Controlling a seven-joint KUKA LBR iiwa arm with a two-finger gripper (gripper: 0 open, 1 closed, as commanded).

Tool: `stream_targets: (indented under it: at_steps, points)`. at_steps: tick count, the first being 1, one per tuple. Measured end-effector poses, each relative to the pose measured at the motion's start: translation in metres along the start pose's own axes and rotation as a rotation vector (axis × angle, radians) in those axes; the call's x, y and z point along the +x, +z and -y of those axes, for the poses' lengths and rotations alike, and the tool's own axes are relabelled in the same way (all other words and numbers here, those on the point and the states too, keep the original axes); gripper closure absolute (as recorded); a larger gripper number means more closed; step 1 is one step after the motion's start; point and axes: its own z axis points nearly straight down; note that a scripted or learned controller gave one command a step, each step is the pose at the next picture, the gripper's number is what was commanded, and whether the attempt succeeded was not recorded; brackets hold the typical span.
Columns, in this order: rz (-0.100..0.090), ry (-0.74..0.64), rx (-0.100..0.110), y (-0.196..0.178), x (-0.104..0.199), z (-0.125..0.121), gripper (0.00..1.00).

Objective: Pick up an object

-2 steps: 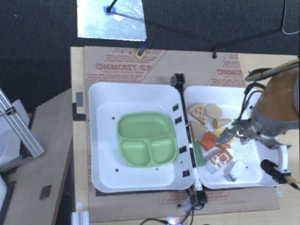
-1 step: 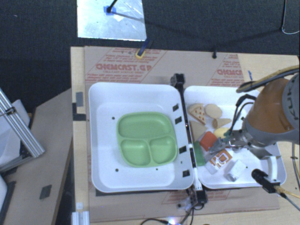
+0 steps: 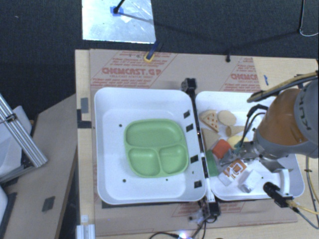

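Note:
The right bin (image 3: 294, 183) holds several toy food pieces. A pizza slice (image 3: 209, 119) and a tan round piece (image 3: 227, 117) lie at its far left. A red-orange piece (image 3: 221, 147) sits beside a green piece (image 3: 212, 166) against the left wall. A white carton with orange print (image 3: 234, 170) lies near the front, with a small white block (image 3: 246, 187) beside it. My gripper (image 3: 235, 156) hangs low over the bin's middle, just right of the red-orange piece and right above the carton. The arm's orange band (image 3: 281, 116) covers the bin's right half.
The left bin (image 3: 107, 133) carries a green three-compartment plate (image 3: 155, 147). A black divider (image 3: 195, 133) with clips runs between the bins. Cardboard (image 3: 134, 68) lies under both bins, and a shiny sheet (image 3: 117, 14) lies beyond it. Cables trail along the front right.

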Motion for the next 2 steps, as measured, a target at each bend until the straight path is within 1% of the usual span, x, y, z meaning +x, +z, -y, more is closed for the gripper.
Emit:
stream_targets:
  at_steps: [1,2]
  points:
    - [0.001,-0.001,-0.005,-0.012,0.000,-0.001,1.00]
    - [0.001,-0.003,-0.005,-0.055,0.000,-0.006,1.00]
